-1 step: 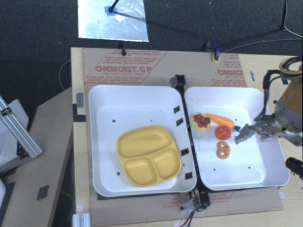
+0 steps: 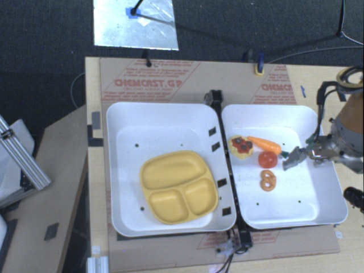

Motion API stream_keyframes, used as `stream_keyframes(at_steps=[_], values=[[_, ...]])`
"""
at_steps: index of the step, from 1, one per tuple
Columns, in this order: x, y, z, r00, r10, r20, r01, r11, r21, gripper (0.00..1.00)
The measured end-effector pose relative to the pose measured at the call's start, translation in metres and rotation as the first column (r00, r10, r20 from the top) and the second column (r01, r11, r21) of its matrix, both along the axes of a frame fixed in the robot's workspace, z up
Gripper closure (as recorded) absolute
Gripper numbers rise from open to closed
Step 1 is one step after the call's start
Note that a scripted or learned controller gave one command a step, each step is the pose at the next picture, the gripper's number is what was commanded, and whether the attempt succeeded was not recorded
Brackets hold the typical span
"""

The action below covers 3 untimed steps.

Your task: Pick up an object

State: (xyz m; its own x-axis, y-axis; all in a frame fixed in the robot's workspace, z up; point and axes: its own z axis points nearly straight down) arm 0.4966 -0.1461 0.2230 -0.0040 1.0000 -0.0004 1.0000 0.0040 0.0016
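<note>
Item: my grey two-finger gripper (image 2: 291,159), grip state indeterminate, low at centre-right, just beside the round red plastic tomato (image 2: 268,160) (likeliest pick), placed for a sideways approach.

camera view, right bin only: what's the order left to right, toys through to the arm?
small tart → pretzel → pincer. Carrot and tomato left out: they overlap the pretzel's span across the picture.
</note>
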Motion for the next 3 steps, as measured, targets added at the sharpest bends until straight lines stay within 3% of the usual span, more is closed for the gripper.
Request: stream_keyframes(at_steps=[3], values=[[0.001, -0.004, -0.136, 1.000, -0.004, 0.003, 0.004, 1.000, 0.001, 0.00]])
